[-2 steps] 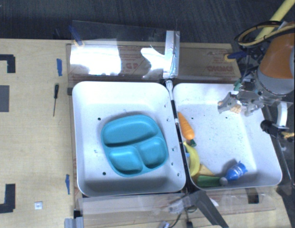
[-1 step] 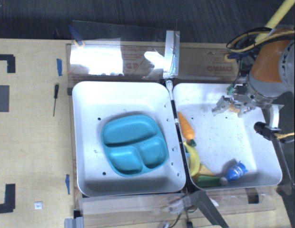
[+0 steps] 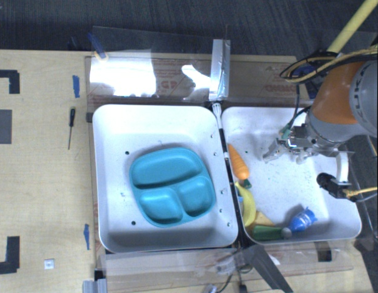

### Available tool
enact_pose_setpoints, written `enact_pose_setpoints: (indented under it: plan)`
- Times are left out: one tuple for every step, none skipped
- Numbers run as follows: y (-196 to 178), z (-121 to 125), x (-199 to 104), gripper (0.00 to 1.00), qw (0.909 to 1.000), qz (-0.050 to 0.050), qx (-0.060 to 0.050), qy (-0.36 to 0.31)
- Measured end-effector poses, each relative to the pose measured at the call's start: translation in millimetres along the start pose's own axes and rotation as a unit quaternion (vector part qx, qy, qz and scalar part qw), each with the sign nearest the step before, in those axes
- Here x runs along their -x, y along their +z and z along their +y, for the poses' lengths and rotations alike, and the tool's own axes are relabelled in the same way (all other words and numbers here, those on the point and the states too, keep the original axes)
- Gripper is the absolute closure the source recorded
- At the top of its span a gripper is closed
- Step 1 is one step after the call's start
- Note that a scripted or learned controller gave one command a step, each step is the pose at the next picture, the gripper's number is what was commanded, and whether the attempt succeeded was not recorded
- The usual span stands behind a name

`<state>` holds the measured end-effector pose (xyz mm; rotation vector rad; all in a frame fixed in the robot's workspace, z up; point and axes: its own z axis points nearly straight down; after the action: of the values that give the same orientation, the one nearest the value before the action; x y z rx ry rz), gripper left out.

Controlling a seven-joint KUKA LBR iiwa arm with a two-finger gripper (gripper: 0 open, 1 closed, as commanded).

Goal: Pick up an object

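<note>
- Gripper (image 3: 285, 149) sits over the upper middle of the right bin (image 3: 256, 119), arm coming in from the right w/ orange band (image 3: 336, 96) above the wrist.
- Fingers: can't tell if spread or closed; tips are small and blurred. Nothing visibly between them.
- Carrot (image 3: 239, 163) lies along the right bin's left edge, approx. mid-height, apart from the gripper.
- Banana (image 3: 248, 203) just below the carrot, same left edge, curving toward the bottom left corner.
- Green item (image 3: 267, 231) at the bottom edge, next to the banana's lower end; prob. a vegetable, hard to tell.
- Blue bottle-like thing (image 3: 300, 220) near the bottom edge, right of the green item, tilted.
- Left bin (image 3: 116, 127): blue divided tray (image 3: 172, 186) in its middle, three compartments.
- Screwdriver (image 3: 71, 126) on the bench, beyond the left bin's left edge.
</note>
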<state>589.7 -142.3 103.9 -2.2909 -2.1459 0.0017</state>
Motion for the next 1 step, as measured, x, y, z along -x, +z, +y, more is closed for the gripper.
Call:
enact_pose_setpoints:
  plan:
    - [17.2,40.4,-18.7,0.0,0.9992,-0.001,0.003,-0.04]
